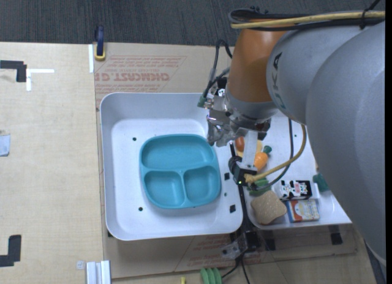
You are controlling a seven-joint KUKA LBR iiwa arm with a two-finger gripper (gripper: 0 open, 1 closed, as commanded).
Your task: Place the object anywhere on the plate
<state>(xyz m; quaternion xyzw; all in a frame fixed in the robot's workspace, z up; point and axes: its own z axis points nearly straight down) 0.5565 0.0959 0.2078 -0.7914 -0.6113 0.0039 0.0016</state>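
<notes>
A light blue plate with three compartments lies in the left white bin, and nothing lies on it. My gripper hangs under the orange-banded wrist, over the divide between the two bins, just off the plate's upper right corner. Right beside it in the right bin lie orange toy pieces, one like a carrot. The wrist hides part of them.
Nearer the front of the right bin are a brown slice of bread, a small black-and-white carton and a flat orange-and-white box. Cables loop down from the arm over that bin. The arm's bulk covers the right bin's far side.
</notes>
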